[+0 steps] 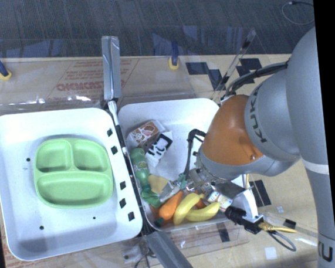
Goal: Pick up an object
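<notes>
Nearest the camera, my grey arm (pixel 290 118) with its orange band (pixel 231 133) reaches in from the right and hangs over the right bin (pixel 171 109). My hand (pixel 197 183) sits low among the things at the front of that bin, just above the fruit; I cannot tell how it is set, because my own wrist covers it.

Two white bins stand side by side on the table (pixel 50 83). Inside the left bin (pixel 14 192) lies one green divided plate (pixel 73 172) with three compartments, and it lies flat near the middle.

Crowded into the right bin's front left corner are two yellow bananas (pixel 193 209) lying side by side, one orange carrot (pixel 170 207) touching them on the left, one pale yellow wedge (pixel 157 183) behind the carrot, and one green item (pixel 138 161) against the left wall. Behind those lie one brown-and-white packet (pixel 144 131) and one black-and-white packet (pixel 160 145), touching each other.
</notes>
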`<move>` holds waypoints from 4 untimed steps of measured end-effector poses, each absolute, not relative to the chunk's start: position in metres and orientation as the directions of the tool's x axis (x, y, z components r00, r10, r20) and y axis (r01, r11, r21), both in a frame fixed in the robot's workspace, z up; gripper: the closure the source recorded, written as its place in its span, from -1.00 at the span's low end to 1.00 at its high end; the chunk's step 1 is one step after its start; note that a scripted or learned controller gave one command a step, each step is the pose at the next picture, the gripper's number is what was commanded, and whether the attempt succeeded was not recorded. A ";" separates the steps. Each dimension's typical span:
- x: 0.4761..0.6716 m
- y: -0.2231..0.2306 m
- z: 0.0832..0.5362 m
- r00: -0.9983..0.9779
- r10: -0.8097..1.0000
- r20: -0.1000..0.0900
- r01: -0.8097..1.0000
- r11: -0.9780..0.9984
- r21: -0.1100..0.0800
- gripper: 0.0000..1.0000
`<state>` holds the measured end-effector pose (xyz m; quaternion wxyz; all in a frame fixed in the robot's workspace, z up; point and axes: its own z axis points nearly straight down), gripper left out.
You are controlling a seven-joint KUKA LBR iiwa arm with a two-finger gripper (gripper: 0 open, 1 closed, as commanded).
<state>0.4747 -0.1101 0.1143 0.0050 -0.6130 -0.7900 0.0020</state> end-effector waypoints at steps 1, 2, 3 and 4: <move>0.476 -0.109 0.160 -0.182 0.983 0.003 0.983 0.182 -0.006 -1.00; 0.532 -0.111 0.090 -0.284 0.959 0.003 0.959 0.284 -0.004 -1.00; 0.531 -0.110 0.098 -0.289 0.957 0.006 0.957 0.289 -0.008 1.00; 0.531 -0.110 0.098 -0.289 0.957 0.006 0.957 0.289 -0.008 -1.00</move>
